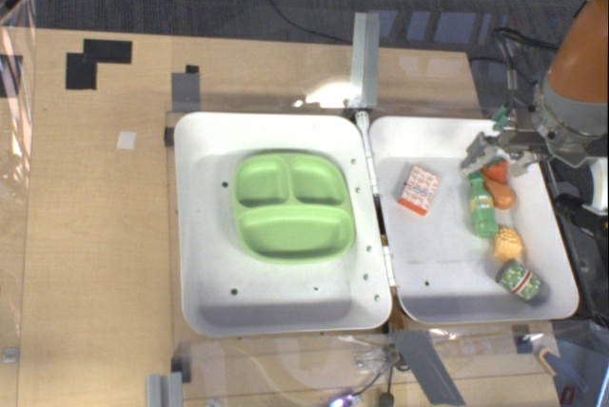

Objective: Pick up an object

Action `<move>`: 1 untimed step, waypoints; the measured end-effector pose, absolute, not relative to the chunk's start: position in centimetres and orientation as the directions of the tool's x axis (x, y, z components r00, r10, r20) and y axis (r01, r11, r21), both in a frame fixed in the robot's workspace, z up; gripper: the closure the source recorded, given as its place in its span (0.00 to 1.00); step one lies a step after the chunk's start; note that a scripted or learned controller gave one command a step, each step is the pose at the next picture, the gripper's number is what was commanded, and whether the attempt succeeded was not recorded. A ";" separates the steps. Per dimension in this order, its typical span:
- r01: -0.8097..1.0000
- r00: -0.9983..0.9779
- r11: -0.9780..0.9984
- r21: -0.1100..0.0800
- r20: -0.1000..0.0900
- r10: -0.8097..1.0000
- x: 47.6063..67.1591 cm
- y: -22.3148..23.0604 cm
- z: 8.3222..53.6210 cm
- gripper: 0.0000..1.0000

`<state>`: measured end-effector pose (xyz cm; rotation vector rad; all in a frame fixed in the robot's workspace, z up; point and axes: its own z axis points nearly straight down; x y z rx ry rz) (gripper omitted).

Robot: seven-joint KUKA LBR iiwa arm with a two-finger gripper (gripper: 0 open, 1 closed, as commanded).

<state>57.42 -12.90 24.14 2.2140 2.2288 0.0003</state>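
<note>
Two white bins sit side by side on the bench (95,205). We count one green divided tray (290,205) in the left bin (195,234). Right of that tray, the right bin (428,281) holds five items: one small carton (418,189), one orange piece (498,186), one green bottle (482,210), one yellow piece (508,244), one green can (520,281). Over the orange piece hangs the pincer (495,148), its fingers apart around nothing.

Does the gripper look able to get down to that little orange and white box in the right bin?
Probably yes. The box lies alone on bare bin floor, apart from the toys along the right side, and the gripper hangs above the same right bin with nothing between them.
</note>
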 end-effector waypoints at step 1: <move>0.999 -0.036 0.036 0.003 0.000 0.999 64.8 -15.1 10.4 0.00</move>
